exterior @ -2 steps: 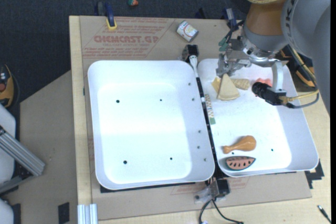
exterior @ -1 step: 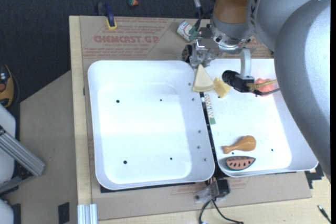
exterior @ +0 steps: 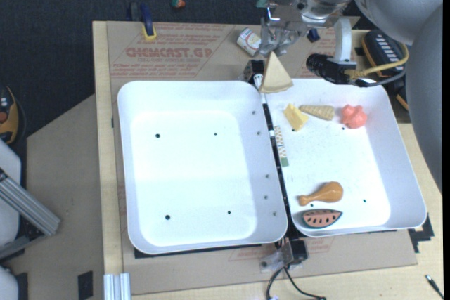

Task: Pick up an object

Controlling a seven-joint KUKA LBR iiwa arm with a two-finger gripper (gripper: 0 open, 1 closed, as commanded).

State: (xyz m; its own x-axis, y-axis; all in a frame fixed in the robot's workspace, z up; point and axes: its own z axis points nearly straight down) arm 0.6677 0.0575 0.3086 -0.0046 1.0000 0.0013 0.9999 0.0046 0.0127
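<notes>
The end effector (exterior: 275,46) hangs over the far rim of the bins, where the two meet, and its fingers are clamped on the top of a tan wedge-shaped toy (exterior: 275,76), which hangs tilted just beneath them, lifted above the rim. Just below and to the right of the end effector, in the right bin (exterior: 383,172), lie a small yellow piece (exterior: 295,116), a pale corn-like cone (exterior: 317,112) beside it, and a pink lump (exterior: 354,116) further right. Well below, near that bin's near edge, rest a brown drumstick (exterior: 323,193) and, just beyond it, a watermelon slice (exterior: 321,218). The left bin (exterior: 140,102) sits down and to the left of the end effector on the counter (exterior: 176,49).
</notes>
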